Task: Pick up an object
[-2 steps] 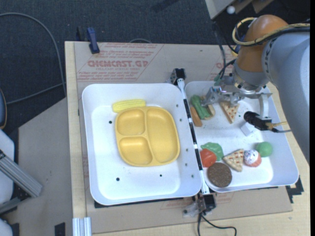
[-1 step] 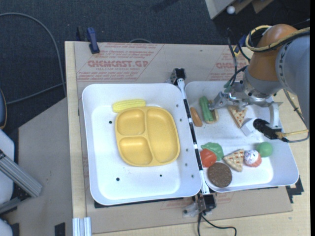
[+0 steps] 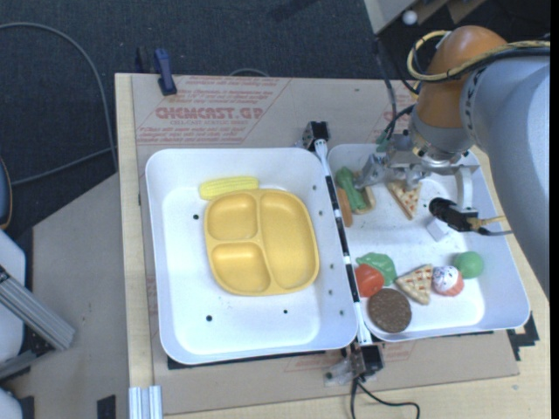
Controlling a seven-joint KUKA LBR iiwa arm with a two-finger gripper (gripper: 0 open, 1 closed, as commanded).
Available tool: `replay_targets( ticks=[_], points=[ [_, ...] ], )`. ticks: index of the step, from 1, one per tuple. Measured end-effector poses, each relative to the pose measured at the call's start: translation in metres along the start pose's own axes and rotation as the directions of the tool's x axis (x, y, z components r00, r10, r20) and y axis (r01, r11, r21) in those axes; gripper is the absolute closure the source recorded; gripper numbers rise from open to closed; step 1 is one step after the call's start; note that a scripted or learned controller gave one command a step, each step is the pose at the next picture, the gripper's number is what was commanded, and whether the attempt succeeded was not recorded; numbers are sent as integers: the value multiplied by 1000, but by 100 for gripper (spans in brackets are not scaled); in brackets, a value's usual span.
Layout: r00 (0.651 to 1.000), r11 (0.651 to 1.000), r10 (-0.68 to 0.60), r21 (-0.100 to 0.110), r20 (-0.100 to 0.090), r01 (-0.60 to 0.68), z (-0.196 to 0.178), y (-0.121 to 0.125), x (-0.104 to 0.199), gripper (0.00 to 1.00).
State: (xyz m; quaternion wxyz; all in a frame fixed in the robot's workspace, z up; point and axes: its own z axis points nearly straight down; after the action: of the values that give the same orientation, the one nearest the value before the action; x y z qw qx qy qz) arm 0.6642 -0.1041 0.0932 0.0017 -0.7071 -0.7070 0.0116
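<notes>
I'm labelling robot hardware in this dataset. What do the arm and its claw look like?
The arm is thick, rounded and light grey, with a glossy orange band above the wrist. A yellow cable loops beside that band. The claw is small, of dull grey metal, with dark wires.

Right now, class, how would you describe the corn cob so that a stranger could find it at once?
Start at the left white bin, which holds a yellow divided plate. The corn cob lies just beyond the plate's far edge, touching or nearly touching it. It is the only small, ridged, elongated yellow piece there; the other toy foods lie in the right bin.
</notes>
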Motion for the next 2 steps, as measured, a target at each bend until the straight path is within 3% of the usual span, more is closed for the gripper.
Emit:
replay_targets(
  ticks=[1, 2],
  points=[
    [1000, 1000, -1, -29, -12, 1, 1, -9, -10, 0],
    [1000, 999, 0, -34, -13, 0, 1, -27, -40, 0]
  ],
)
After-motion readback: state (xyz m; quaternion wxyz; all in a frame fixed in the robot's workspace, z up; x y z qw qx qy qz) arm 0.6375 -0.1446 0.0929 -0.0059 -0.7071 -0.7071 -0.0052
